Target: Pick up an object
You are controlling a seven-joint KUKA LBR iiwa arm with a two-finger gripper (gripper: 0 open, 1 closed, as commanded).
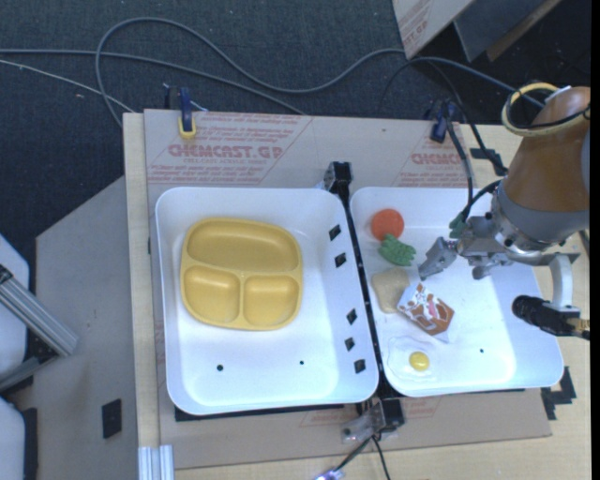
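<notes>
Since the gripper (pixel 457 258) hangs spread and empty at centre right, it should drop straight and close squarely on the packet (pixel 427 310) just below-left, clear of the green toy (pixel 397 250).

- Board (pixel 281 141) under the 2 bins: red print along the far edge, reads roughly "CHEMCAST GP" at left, mirrored/upside down, partly blurred.
- Same red print repeats at the far right of the board, near the blue clamp (pixel 439 122); only fragments legible.
- Smaller red lines above and below each logo: too small to read.
- Cardboard box (pixel 427 21) at top: dark print, unreadable.
</notes>
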